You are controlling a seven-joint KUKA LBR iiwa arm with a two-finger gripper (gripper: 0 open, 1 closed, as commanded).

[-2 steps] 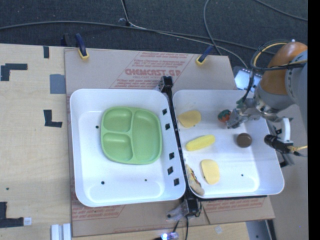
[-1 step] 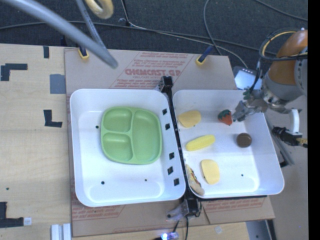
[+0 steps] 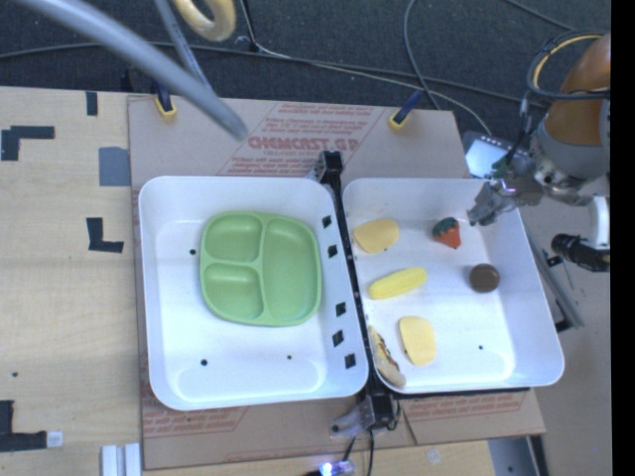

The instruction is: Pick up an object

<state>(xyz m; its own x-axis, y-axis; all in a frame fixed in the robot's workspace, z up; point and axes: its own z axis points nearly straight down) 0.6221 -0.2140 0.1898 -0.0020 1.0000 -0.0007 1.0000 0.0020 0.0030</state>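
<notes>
- You see the gripper (image 3: 488,204) at the right bin's (image 3: 516,360) three o'clock edge, just beside the strawberry (image 3: 447,232).
- The green divided plate (image 3: 263,269) lies in the left bin (image 3: 169,365).

arm (image 3: 571,97) cut off at right edge, jaws too blurred to read

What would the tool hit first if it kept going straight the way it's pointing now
Probably the small red and green object. The tool sits at the right bin's upper right, tipped down and toward the left, and that object lies just beyond its tip. Height is hard to judge from above, so it could meet the bin floor first.
</notes>
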